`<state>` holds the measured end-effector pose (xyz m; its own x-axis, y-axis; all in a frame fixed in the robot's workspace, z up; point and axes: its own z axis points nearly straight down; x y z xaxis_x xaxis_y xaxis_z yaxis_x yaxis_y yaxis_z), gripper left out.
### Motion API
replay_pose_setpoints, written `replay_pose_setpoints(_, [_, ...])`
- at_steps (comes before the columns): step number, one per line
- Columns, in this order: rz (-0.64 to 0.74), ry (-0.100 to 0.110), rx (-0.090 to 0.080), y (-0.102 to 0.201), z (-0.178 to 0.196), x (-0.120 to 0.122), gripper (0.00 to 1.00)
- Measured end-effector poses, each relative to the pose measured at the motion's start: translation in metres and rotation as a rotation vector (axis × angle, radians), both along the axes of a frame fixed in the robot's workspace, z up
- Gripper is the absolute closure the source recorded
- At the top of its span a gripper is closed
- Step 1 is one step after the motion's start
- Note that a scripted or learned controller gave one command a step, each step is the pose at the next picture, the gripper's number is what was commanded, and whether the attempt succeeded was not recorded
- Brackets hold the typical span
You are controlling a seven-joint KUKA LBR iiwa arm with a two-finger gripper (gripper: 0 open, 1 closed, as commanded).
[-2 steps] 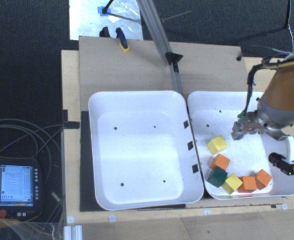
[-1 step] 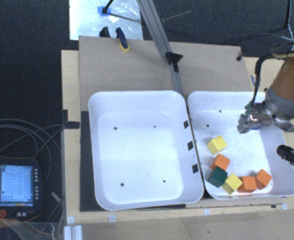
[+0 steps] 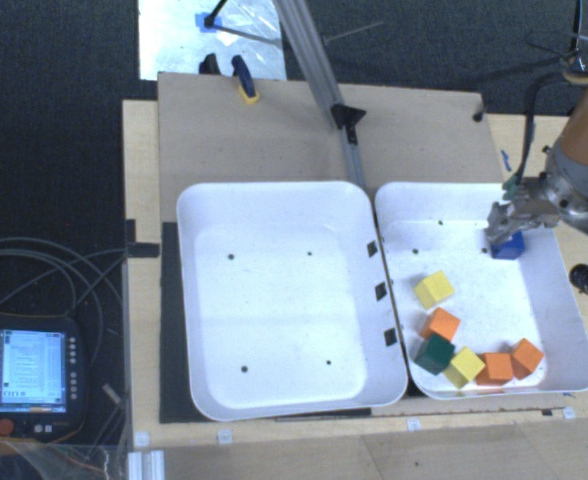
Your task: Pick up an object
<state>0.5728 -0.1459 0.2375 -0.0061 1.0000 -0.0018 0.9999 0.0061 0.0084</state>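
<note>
— What may go wrong from here?

— I am low over the blue cube point(image 3: 509, 246), which lies in the right bin point(image 3: 559, 278) near its far right wall, well apart from the yellow cube point(image 3: 434, 289) and the cluster of orange, green and yellow cubes at the bin's near edge. So close to the wall, I think the cube can slide away or tip if I come down a little off centre, and I may lift with nothing.

— And your gripper point(image 3: 504, 223)?

— It sits just above the blue cube, perhaps touching its top. How far it is open I cannot tell, and I do not see the cube held in it.
</note>
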Motion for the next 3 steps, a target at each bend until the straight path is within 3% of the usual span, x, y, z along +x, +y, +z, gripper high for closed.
replay_pose_setpoints(1, [-0.001, 0.004, 0.001, 0.0, 0.024, 0.001, 1.0])
replay_pose_setpoints(3, [0.004, 0.007, 0.003, 0.108, 0.004, 0.02, 1.0])
